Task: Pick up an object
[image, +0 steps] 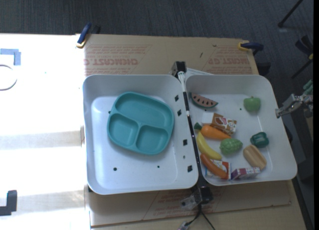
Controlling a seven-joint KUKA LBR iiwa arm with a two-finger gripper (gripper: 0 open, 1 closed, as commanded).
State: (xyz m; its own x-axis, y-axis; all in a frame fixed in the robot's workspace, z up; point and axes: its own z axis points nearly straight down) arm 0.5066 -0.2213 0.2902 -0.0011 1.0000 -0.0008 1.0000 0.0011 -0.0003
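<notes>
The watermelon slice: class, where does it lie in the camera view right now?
The watermelon slice lies in the right bin, near its upper-left corner beside the divider between the bins, above the carrot and across from the green apple.

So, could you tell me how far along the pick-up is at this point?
Nothing looks done yet: the toy foods, such as the banana and carrot, all lie in the right bin. The gripper sits at that bin's right edge, holding nothing visible. Reaching in, grasping and lifting one object remain.

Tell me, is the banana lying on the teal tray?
No, the banana lies in the right bin among other toy foods; the teal tray sits in the left bin.
</notes>
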